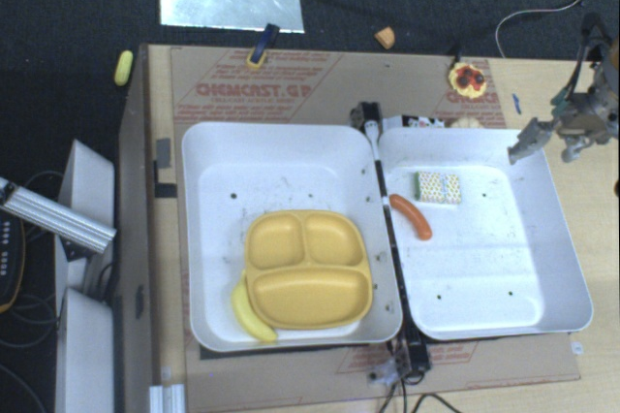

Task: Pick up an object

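Yellow plastic fills the near end of the left bin (208, 207): a divided plate (308, 268) with a banana (250, 314) tucked against its near-left edge. Taking the divider (380, 198) between the bins as the landmark, the orange sausage (411, 215) lies just right of it in the right bin (542, 256), and the small patterned packet (438, 187) lies a little further right and further back.

The gripper (557, 135) hangs over the far-right corner of that bin, well apart from both pieces; I cannot tell whether it is spread or closed.

Judging the risks: the sausage lies near the divider wall, so a descent there could strike the rim or nudge the round piece into rolling away. The packet lies flat and thin, so a closing grip could slide over it and come up with nothing.
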Robot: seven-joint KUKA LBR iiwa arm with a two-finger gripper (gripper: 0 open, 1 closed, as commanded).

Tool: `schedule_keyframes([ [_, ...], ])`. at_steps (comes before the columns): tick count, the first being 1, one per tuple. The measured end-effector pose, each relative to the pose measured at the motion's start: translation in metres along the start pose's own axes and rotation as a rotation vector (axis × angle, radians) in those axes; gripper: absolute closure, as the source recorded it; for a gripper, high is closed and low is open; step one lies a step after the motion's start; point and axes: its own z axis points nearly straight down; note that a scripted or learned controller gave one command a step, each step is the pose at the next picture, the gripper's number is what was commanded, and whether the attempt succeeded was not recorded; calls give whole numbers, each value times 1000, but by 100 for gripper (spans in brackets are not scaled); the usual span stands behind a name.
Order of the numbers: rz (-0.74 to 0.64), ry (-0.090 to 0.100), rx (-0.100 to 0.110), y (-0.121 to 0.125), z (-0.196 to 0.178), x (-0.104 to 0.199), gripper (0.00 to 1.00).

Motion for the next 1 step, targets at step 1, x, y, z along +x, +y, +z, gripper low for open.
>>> schedule_keyframes([
  [1,-1,2,5,-36,100,46,0],
])
